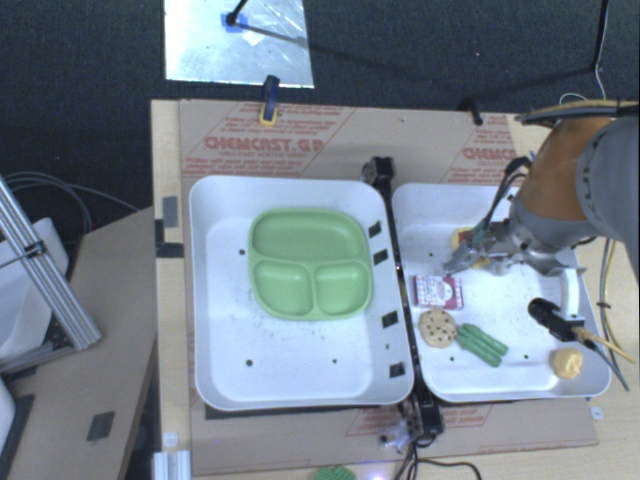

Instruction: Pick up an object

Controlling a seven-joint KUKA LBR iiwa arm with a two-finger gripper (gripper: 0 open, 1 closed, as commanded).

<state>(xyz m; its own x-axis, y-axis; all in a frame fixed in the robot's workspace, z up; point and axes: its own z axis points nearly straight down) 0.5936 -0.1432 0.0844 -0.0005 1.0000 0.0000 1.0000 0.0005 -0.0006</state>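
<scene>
My gripper (pixel 468 256) is low in the right bin (pixel 520 383), near its upper left part, with the arm reaching in from the right. A small yellow-orange object (pixel 461 236) peeks out just beside the gripper's upper left; whether it touches the gripper is unclear. Just below the gripper lies a pink and white packet (pixel 437 291). Further down are a round cookie (pixel 437 327) and a green ridged piece (pixel 481 344). A yellow lump (pixel 567 362) sits in the bin's lower right corner.
The left bin (pixel 220 368) holds a green divided plate (pixel 309 263) near its middle. A black divider with clips (pixel 395 268) runs between the two bins. Cardboard lies under both bins.
</scene>
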